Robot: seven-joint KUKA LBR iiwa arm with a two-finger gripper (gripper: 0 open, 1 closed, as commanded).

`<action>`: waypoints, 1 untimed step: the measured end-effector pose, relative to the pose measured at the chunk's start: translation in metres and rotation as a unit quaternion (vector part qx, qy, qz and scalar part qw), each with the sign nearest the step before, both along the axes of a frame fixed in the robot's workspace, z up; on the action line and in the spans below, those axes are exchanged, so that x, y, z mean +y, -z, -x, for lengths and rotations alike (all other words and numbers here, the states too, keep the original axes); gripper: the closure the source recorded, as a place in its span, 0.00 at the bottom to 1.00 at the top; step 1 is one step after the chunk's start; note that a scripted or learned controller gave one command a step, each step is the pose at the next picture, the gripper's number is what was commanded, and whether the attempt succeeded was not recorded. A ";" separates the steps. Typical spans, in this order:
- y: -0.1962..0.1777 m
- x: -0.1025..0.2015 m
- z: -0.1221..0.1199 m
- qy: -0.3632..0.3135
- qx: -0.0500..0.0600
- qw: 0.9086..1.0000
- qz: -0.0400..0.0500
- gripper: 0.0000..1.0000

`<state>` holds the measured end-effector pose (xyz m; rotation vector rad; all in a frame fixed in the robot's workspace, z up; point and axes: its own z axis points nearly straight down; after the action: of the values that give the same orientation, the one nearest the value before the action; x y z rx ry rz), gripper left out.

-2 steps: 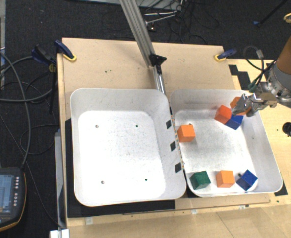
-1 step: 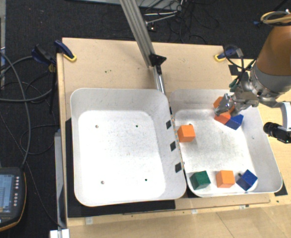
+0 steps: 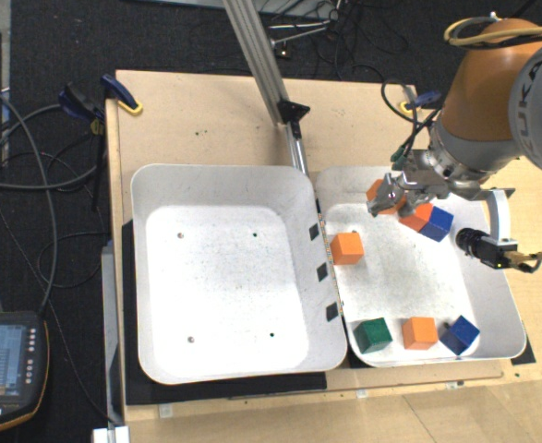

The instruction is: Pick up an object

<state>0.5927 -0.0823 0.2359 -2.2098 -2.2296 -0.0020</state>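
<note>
Camera view looks down on two white bins on the tabletop; the blocks lie in the right bin (image 3: 492,293). They look like small, stiff, light cubes, best pinched across two flat opposite faces. Whether the end effector (image 3: 388,198) is released or clenched cannot be told; it hangs over an orange block (image 3: 416,218) touching a blue block (image 3: 438,222). Counted: at least three orange, possibly a fourth under the arm, two blue, one green block (image 3: 374,334).

six small blocks (image 3: 346,246) lie in the right bin (image 3: 492,293): three orange, two blue, one green.
</note>
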 end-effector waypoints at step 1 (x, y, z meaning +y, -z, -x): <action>0.005 0.059 0.017 0.000 0.001 1.000 0.000 1.00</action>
<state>0.5755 -0.0235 0.2305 -2.2092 -2.2279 0.0015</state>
